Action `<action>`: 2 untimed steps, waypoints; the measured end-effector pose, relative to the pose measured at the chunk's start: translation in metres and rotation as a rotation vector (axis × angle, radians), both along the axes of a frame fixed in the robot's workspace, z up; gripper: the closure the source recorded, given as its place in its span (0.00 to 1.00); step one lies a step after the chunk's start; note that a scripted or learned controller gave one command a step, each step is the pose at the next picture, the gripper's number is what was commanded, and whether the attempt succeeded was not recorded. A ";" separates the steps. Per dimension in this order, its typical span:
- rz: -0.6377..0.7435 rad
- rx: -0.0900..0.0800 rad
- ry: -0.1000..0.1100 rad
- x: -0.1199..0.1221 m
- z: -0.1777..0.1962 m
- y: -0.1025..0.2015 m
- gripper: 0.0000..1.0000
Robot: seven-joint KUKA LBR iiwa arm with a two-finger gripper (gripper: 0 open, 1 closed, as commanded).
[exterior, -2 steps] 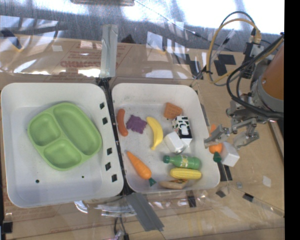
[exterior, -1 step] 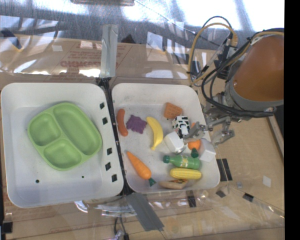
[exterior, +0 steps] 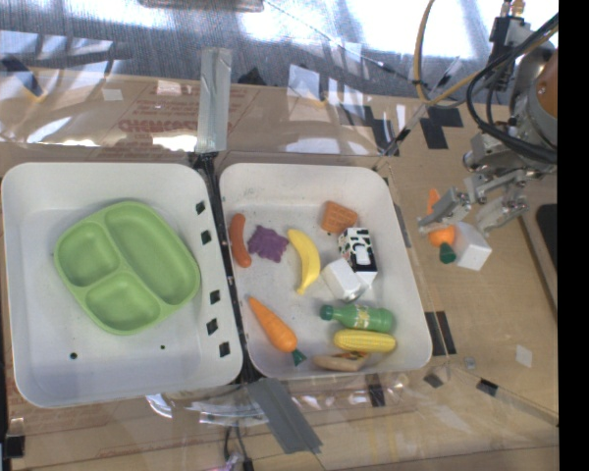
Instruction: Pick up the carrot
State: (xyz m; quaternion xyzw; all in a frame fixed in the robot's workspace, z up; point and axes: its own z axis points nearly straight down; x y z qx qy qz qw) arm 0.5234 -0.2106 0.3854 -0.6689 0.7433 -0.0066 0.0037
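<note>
Looking down, you see a cardboard-topped bench (exterior: pixel 304 116) bearing two white bins (exterior: pixel 39 263), one green tray (exterior: pixel 126 265), one carrot (exterior: pixel 273 324), and the gripper (exterior: pixel 450 226), its finger state indeterminable.

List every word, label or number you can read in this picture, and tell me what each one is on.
Red print on the cardboard sheet behind the bins: there is lettering, but it is too blurred and glare-washed to read.
Label on the green bottle in the right bin: a yellow band, too small to show any words.
Black-and-white carton: cow-style patches, no legible text.
Nothing else carries readable writing.
</note>
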 end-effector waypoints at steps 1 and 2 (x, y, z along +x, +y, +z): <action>0.002 0.003 -0.001 0.001 0.007 0.001 1.00; 0.063 0.008 0.018 -0.011 -0.058 0.000 1.00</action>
